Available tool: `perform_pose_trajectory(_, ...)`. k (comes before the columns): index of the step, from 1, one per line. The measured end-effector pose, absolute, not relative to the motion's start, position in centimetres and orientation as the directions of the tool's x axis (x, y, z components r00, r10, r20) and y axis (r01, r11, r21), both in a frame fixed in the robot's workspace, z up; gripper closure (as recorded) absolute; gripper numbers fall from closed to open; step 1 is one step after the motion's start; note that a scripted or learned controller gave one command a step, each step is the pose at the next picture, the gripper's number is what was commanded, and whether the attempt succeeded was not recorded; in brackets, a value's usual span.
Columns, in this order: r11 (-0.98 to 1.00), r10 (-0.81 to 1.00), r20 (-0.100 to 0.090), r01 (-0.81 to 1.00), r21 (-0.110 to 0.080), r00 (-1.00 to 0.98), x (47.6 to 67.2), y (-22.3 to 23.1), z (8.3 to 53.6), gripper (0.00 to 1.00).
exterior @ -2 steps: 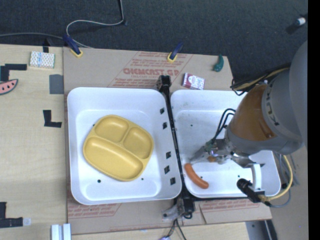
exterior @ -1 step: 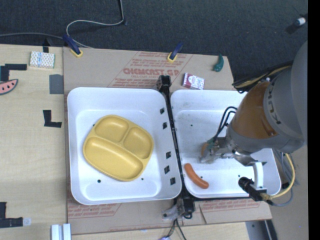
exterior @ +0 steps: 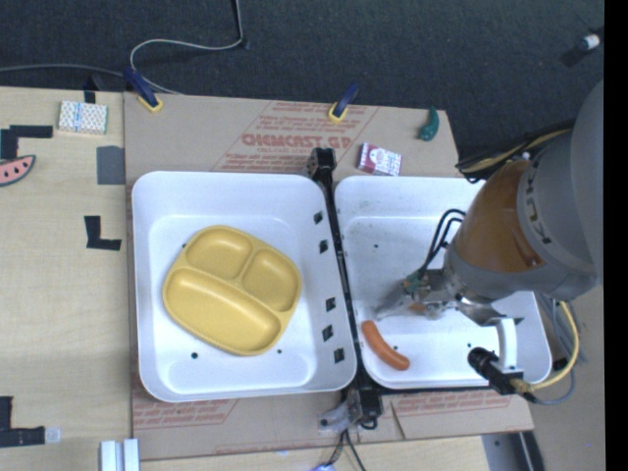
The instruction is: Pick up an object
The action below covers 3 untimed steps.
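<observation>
Hovering low in the right bin point(exterior: 392, 199), the gripper point(exterior: 412, 297) sits just beyond a smooth orange hot dog point(exterior: 385, 346); can't tell the jaw state. Glossy yellow divided tray point(exterior: 231, 288) fills the left bin point(exterior: 157, 263).

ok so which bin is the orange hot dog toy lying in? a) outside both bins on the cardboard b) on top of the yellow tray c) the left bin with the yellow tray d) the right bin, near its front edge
d, the hot dog lies on the floor of the right bin near its front edge, while the yellow divided tray sits alone in the left bin.
</observation>
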State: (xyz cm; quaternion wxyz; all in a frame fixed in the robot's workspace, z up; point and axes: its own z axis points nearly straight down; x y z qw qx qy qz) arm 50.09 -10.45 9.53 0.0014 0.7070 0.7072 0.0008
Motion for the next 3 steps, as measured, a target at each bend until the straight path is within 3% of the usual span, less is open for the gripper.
perform_pose_trajectory(1,0.001,1.000,0.000,1.000,0.000,-0.001,54.3,-10.5,8.6,0.00)
perform_pose_trajectory(2,0.000,1.000,-0.002,1.000,0.002,0.000,54.3,-10.5,9.5,1.00)
perform_pose_trajectory(3,0.002,1.000,0.001,1.000,-0.001,-0.002,52.3,-2.5,18.4,1.00)
